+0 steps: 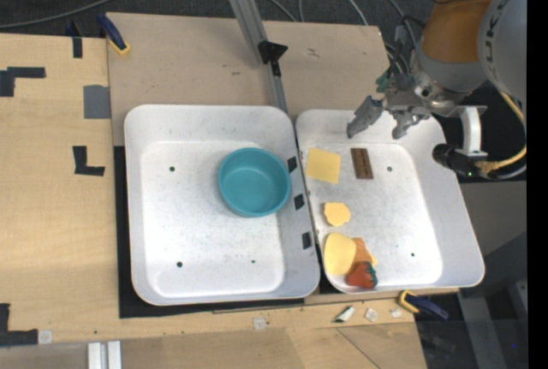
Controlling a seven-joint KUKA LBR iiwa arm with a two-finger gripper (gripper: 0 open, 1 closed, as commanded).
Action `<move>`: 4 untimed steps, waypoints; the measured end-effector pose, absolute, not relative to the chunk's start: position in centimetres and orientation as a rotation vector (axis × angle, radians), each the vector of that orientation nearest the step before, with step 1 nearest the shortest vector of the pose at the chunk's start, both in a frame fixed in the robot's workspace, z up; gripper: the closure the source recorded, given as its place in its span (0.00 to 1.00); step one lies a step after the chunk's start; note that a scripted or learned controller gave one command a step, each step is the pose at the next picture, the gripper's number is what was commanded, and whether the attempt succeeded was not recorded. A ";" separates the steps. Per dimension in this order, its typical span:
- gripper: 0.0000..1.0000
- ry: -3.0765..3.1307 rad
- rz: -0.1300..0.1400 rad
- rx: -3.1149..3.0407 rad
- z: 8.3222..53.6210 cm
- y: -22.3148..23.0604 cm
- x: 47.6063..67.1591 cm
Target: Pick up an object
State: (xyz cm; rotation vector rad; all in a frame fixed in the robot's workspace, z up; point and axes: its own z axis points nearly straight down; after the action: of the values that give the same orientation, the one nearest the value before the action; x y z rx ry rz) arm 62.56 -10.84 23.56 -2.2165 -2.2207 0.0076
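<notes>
Jaws of the gripper [383, 123] hang spread wide and empty over the right bin [445, 222] at about twelve o'clock, probably ready to descend, since the brown bar [362, 163] and yellow square [323, 165] lie just below at six o'clock.

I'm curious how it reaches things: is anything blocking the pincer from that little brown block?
Nothing visible does. The pincer hangs open just above the brown block in the right bin, with bare white floor between them.
</notes>
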 end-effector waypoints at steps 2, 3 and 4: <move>0.00 -2.220 0.008 -2.217 12.6 -11.5 62.3; 1.00 -2.224 0.003 -2.216 13.9 -11.4 62.4; 1.00 -2.226 -0.004 -2.223 20.1 -11.8 62.7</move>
State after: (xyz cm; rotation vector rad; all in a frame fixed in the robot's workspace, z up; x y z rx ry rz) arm 62.69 -11.79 20.15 -2.2229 -2.2261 -0.0045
